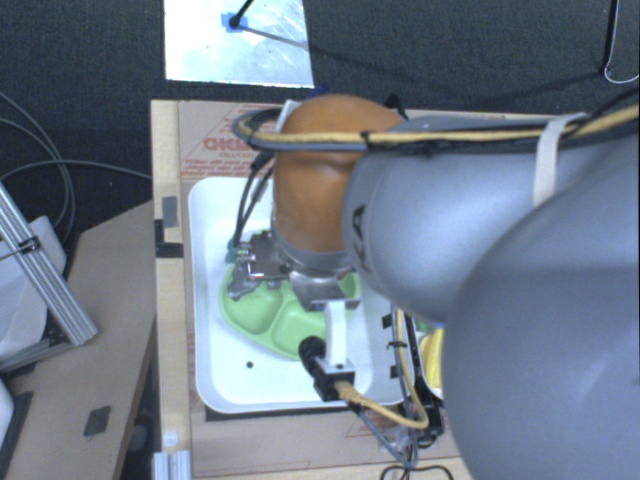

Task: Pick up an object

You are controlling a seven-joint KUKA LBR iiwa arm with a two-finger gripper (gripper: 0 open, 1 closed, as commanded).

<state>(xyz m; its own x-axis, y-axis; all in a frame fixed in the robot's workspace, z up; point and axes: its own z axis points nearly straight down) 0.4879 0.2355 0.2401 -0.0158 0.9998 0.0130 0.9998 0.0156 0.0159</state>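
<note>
The light green moulded plastic dish (262, 313) is seen low in the shallow white plastic bin (205, 268), right under the two-finger gripper (300, 288), whose state cannot be told, so a centred straight descent onto its rim is advised.

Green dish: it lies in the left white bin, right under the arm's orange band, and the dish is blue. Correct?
Not quite. The camera view shows the dish as light green, not blue. The rest holds: it lies in the left white bin, under the arm's orange band.
</note>
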